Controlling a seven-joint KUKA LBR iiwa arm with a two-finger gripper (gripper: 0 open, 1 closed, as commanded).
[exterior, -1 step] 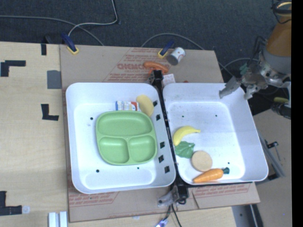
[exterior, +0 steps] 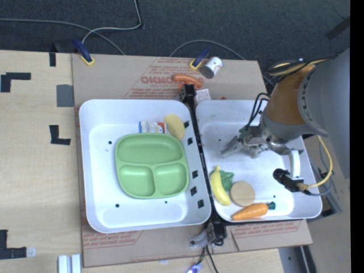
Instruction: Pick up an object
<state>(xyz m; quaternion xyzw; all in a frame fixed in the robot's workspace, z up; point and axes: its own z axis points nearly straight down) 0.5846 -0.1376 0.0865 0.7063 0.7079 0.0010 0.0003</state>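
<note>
My claw sits low over the bare floor of the right bin, its fingers close together with nothing between them, pointing toward the divider between the bins. No object touches it. The grey arm comes in from the right, its orange band just above the wrist, bent down into the bin. Toward the bin's near edge I see a banana lying over a green leafy piece, a round tan biscuit beside them, and a carrot by the rim. The left bin holds a green divided plate, with a yellow lemon and a small carton behind it. Both bins rest on cardboard on the pale wooden tabletop; dark carpet lies beyond, crossed by a white cable.
</note>
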